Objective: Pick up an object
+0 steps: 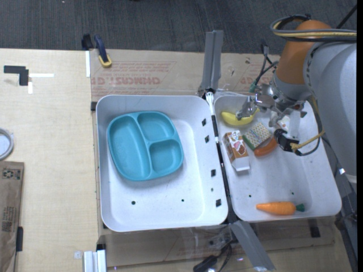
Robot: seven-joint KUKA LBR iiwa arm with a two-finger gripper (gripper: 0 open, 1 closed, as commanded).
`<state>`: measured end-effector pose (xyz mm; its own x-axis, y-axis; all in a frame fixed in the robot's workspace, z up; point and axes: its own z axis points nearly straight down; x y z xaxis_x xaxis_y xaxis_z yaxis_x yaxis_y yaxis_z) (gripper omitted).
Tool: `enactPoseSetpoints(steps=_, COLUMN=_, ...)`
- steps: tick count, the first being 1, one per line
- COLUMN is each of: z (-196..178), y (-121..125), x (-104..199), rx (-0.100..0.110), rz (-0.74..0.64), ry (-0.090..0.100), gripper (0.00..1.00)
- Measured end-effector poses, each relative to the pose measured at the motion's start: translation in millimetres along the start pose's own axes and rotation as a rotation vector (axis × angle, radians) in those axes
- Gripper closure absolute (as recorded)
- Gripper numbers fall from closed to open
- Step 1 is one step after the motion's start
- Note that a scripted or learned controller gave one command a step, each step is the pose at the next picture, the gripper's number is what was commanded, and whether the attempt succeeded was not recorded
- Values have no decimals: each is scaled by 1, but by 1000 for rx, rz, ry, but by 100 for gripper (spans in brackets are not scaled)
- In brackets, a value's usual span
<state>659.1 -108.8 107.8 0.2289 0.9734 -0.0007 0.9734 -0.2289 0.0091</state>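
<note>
While the arm (317,55) reaches in from the right, gripper (248,113) sits low in right bin (317,174), tips at the banana (235,118); can't tell open/shut. Nearby: carton (237,150), sponge (257,134). Carrot (278,208) well apart. Blue plate (146,145) in left bin (113,208).

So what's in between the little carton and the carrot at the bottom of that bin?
Nothing: in the camera view, only bare white floor of the right bin lies between the carton and the carrot.
</note>
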Motion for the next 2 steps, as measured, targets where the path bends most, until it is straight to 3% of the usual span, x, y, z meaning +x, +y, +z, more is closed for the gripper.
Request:
enactPoseSetpoints(steps=1, z=8, y=1, x=9, rx=-2, rz=22, ry=-2, gripper=0)
enactPoseSetpoints(steps=2, z=18, y=-22, x=-2, rx=13, rz=69, ry=-2, gripper=0)
